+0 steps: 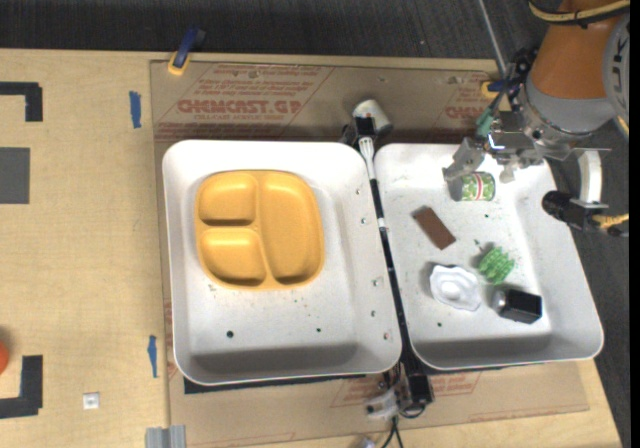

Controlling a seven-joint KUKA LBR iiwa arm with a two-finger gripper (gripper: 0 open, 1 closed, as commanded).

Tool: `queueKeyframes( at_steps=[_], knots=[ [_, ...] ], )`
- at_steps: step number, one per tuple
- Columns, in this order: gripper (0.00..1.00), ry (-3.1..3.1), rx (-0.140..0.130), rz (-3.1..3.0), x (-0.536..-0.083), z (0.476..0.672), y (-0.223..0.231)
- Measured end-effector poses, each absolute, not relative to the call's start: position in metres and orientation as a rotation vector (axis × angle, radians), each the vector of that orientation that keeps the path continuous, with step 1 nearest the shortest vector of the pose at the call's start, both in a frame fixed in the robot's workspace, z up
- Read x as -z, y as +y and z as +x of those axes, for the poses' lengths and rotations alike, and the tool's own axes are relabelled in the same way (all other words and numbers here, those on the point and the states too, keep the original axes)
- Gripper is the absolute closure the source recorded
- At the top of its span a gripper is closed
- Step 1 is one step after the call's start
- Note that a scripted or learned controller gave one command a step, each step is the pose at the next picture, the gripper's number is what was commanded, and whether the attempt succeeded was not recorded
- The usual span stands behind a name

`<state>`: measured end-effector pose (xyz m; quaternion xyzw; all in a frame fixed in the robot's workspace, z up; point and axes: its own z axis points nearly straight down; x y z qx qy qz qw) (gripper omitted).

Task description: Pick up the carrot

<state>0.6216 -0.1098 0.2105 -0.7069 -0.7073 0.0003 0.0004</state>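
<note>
- Carrot (495,263) is hard to identify; my best guess is the small green leafy piece in the right bin (575,331).
- It lies nearward of the gripper (482,168); long axis unclear.
- Whether the gripper is spread or pressed together, I cannot tell.

Orange object (3,358) cut off at left edge.

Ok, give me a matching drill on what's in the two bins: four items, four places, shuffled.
Items:
1. yellow divided plate
2. brown block
3. black block
4. small green-and-white can

Places:
A. right bin, near right part
B. right bin, far part
C. left bin, middle
D. right bin, left of centre

Pairs: 1-C, 2-D, 3-A, 4-B
</note>
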Motion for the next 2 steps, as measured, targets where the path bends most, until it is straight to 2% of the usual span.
queueKeyframes(
  at_steps=[1,2],
  knots=[
    [0.00,-2.219,-0.001,-2.221,-0.184,0.561,-0.016],
    [0.00,-1.744,-0.004,-2.609,-0.184,0.521,0.004]
  ],
)
